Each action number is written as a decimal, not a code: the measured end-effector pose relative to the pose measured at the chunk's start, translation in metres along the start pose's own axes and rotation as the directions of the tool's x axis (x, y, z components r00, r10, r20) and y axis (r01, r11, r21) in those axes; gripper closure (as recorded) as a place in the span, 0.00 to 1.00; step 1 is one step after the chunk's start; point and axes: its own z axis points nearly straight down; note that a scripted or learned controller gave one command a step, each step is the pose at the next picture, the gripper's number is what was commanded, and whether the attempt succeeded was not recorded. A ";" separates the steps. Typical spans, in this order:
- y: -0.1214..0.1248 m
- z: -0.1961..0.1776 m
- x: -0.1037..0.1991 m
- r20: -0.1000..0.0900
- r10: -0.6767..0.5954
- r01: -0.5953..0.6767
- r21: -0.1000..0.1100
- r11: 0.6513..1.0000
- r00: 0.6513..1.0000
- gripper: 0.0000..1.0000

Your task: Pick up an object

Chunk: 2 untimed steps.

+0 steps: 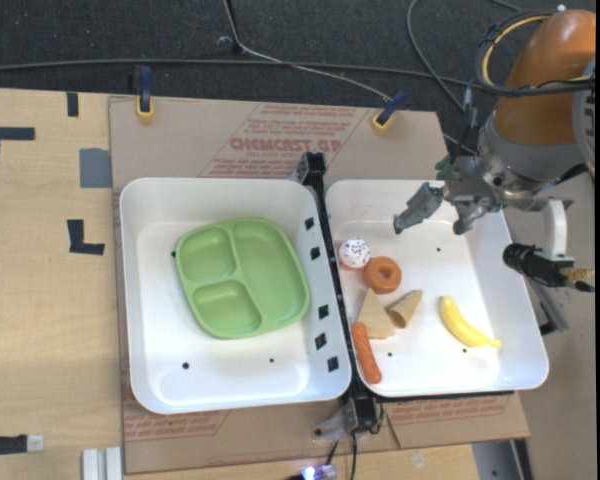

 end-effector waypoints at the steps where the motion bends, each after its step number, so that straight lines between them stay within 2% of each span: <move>1: 0.002 -0.006 0.000 0.001 -0.003 0.003 -0.011 1.000 1.000 0.00; 2: -0.001 0.039 0.005 0.001 -0.003 0.003 -0.008 1.000 1.000 0.00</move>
